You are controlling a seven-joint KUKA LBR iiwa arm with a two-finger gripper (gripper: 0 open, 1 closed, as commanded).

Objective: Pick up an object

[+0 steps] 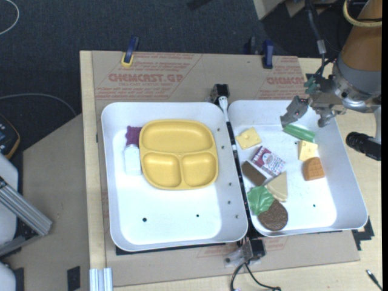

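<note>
hovering over the right bin

brown cookie (274,216) lay nearest the lens, at the right bin's (339,208) front. my gripper (308,110) hung with its fingers apart over the green piece (299,131), holding nothing. i judged a slanted close could nudge it away. its shape under me stayed hard to read.

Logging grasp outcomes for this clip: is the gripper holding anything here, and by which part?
Nothing is held. The gripper hangs open above the right bin, with the green piece lying just below its fingers, not between them.
</note>
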